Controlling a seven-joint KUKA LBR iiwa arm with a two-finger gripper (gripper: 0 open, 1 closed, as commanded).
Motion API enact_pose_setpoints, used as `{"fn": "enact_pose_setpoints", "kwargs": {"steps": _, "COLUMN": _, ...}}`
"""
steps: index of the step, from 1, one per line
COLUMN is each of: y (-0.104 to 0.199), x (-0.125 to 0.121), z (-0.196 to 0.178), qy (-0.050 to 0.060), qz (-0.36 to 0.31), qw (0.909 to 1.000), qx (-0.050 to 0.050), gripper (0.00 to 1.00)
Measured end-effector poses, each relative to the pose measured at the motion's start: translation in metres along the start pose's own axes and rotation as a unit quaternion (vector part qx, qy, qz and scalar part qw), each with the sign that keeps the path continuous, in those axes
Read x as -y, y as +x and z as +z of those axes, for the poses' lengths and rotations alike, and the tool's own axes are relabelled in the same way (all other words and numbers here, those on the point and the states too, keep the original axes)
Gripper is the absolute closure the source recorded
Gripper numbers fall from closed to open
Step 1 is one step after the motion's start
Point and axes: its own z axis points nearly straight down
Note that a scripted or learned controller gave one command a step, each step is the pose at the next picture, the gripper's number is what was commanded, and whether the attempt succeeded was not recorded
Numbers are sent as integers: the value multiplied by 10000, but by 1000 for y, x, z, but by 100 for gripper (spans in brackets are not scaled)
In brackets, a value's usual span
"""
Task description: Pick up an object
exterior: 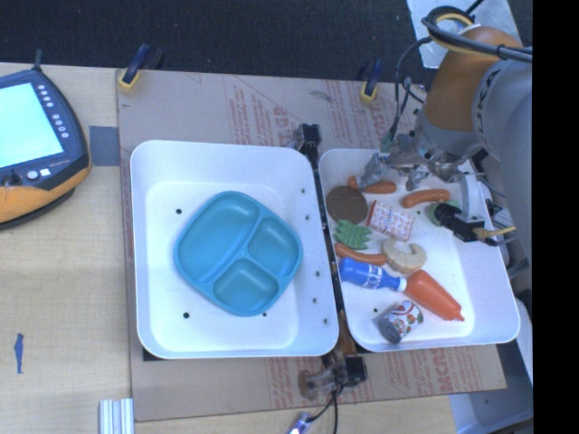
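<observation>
1. Objects for picking lie in the right bin (507, 328), crowded toward its left and middle. None is between the gripper's fingers.
2. Left bin (145, 242): shallow, white, set beside the right bin. It holds a blue divided plate (238, 253), lying flat and turned at an angle.
3. Arm (479, 80): grey with an orange band, reaching in from the right over the far end of the right bin.
4. Gripper (404, 165): low over the far part of the right bin, near two sausages. Whether it is wide or narrow cannot be told.
5. Tablet (32, 143): orange-cased, on the bench, well apart to the left of the bins.
6. Carrot (434, 297): orange, near the bin's front, just beside a blue tube (371, 277).
7. Brown round disc (346, 203): at the bin's left side, with a green leafy piece (354, 234) just in front of it.
8. Sausages (425, 197): reddish, at the far end.
9. Small can (398, 322): on its side at the front.
</observation>
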Motion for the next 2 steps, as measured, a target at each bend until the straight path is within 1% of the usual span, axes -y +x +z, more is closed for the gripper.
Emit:
{"fn": "enact_pose_setpoints", "kwargs": {"steps": 1, "y": -1, "x": -1, "z": -10, "qy": -42, "qz": -4, "qw": 10000, "qx": 20, "gripper": 100}}
{"fn": "enact_pose_setpoints", "kwargs": {"steps": 2, "y": -1, "x": -1, "z": -10, "qy": -40, "qz": -6, "qw": 10000, "qx": 20, "gripper": 0}}
